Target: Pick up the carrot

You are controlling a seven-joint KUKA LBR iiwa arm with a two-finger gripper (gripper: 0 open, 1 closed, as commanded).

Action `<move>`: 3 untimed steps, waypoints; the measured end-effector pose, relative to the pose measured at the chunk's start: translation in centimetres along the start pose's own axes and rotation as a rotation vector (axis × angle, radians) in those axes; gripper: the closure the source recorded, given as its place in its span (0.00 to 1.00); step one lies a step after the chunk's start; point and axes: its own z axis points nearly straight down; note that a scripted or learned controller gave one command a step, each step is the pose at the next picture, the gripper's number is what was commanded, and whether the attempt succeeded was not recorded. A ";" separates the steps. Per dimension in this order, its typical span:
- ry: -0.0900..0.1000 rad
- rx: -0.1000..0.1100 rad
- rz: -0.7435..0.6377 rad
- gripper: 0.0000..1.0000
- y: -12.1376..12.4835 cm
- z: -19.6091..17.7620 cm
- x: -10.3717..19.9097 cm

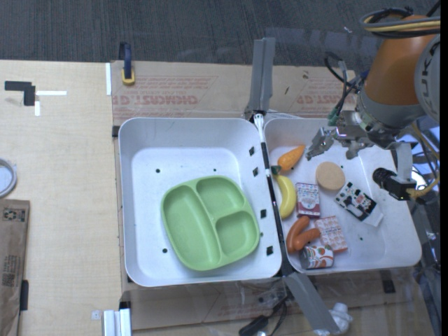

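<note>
The orange carrot (290, 157) lies in the right bin (399, 252) near its left wall, tilted with its thick end up to the right. Just to its right, at the bin's back, my gripper (323, 142) hangs from the grey and orange arm. Its fingers look spread apart with nothing between them. The gripper's tips sit a short way from the carrot's upper end and do not touch it.
Below the carrot lie a yellow banana (285, 194), a small red carton (307, 199), two red sausages (299, 233), a pink packet (331, 233) and a can (318, 257). A tan round disc (330, 176) and a black-and-white pack (355, 202) lie to the right. The left bin holds a green divided plate (210, 222).
</note>
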 end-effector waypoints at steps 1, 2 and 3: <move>0.000 0.000 0.066 0.00 -1.9 -0.9 0.9; 0.000 -0.001 -0.189 0.00 1.7 7.2 -1.0; -0.001 -0.002 -0.230 0.00 4.3 11.0 -1.3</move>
